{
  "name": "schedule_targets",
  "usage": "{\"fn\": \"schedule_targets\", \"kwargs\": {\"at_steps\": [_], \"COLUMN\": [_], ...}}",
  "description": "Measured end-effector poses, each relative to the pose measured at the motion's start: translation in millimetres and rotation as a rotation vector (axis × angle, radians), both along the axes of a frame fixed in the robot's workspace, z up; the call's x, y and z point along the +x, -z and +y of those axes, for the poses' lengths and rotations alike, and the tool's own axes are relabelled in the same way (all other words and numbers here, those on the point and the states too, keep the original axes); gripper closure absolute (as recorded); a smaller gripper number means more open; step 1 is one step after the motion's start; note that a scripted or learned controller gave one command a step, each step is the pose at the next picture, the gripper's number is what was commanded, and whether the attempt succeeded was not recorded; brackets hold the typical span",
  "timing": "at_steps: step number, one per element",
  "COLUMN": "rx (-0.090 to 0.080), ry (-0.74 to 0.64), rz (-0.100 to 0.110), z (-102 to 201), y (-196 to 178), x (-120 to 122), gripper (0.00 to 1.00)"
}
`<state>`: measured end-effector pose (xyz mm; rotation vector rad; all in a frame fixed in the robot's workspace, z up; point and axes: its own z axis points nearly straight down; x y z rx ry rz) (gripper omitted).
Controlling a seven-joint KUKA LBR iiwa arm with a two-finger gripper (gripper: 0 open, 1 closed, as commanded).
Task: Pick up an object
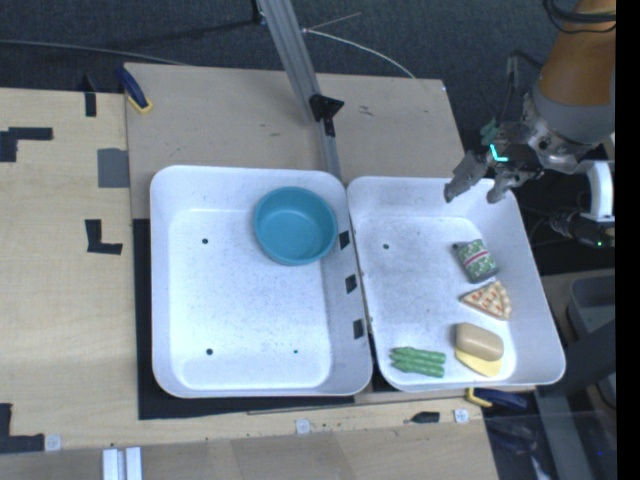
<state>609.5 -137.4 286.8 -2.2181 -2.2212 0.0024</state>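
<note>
My gripper (478,188) hangs over the far right corner of the right bin (400,268), fingers spread open with nothing between them. Below it in that bin lie a small green patterned packet (475,259), a pizza slice toy (488,299), a yellow-tan bread-like block (479,349) and a bunch of green beans (417,361). A blue bowl (294,225) sits upright in the far right part of the left bin (210,308).
A slanted metal pole (292,48) runs from the top of the view down to the gap between the bins. Cables cross the dark floor behind the bench. A blue and yellow clip (134,90) lies at the board's far left corner.
</note>
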Motion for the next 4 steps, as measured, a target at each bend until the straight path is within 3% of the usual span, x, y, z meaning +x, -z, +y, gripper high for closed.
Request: {"fn": "schedule_targets", "kwargs": {"at_steps": [1,4], "rx": [0.0,-0.001], "ry": [0.0,-0.001], "rz": [-0.002,0.004], "z": [0,2], "y": [-1,176], "x": [0,6], "gripper": [0.0,0.0]}}
